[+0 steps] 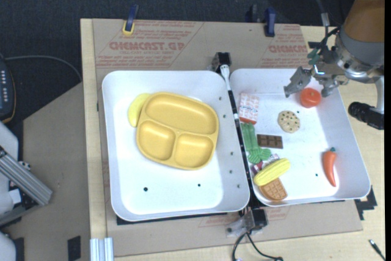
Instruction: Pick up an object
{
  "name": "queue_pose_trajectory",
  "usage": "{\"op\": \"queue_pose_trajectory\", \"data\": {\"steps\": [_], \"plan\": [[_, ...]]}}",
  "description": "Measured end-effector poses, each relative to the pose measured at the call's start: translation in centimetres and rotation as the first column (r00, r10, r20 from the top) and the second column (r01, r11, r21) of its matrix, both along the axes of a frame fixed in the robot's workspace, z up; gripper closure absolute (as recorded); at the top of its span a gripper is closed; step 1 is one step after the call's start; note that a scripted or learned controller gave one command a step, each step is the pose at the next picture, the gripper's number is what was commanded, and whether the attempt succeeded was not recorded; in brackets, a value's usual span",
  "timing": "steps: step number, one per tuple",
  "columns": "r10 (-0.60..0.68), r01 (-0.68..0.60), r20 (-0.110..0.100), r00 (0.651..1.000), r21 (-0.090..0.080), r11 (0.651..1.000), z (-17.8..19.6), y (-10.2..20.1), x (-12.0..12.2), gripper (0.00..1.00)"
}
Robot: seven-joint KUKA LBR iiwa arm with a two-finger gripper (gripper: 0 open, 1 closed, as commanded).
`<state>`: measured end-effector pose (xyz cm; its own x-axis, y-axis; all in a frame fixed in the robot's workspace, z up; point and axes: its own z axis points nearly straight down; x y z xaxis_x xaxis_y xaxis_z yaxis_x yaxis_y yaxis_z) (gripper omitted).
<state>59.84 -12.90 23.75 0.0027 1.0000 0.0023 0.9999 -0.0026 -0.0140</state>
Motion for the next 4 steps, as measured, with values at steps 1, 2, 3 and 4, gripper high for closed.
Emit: {"op": "queue_pose_trajectory", "data": {"steps": [1, 2, 3, 4], "plan": [[0.003, -0.003, 0.013, 1.0, -0.002, 1.0, 0.7, 0.0, 0.3, 0.0], [0.003, -0.003, 0.008, 1.0, -0.001, 1.0, -5.5, 0.3, 0.2, 0.0], [0.003, -0.003, 0.008, 1.0, -0.001, 1.0, -9.9, 0.8, 0.0, 0.0], [0.003, -0.003, 0.01, 1.0, -0.001, 1.0, -15.2, 0.9, -0.1, 0.0]]}}
